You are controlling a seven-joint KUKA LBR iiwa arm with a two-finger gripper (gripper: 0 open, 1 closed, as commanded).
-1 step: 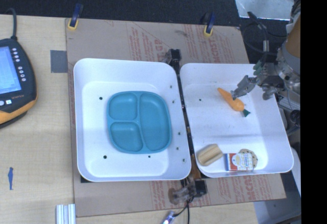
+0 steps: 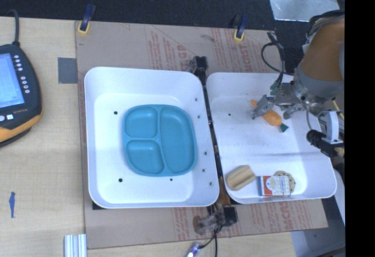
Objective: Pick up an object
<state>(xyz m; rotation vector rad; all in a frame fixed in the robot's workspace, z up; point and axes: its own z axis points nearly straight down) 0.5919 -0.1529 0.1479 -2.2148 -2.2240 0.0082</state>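
Note:
An orange carrot-shaped toy (image 2: 272, 118) with a green end lies in the upper middle of the right bin (image 2: 234, 139). My gripper (image 2: 273, 109) is down in that bin directly over the toy. It is open, with one finger on each side of the orange piece. A tan bread roll (image 2: 240, 177) and a small cookie box (image 2: 275, 185) lie near the bin's front edge, well clear of the gripper.
The left bin (image 2: 102, 133) holds a blue divided plate (image 2: 159, 139). A black and orange handheld pendant (image 2: 14, 92) lies at the bench's far left. Clamps (image 2: 87, 17) hold the cardboard at the back. The arm's grey body (image 2: 322, 57) reaches over the right bin's far right corner.

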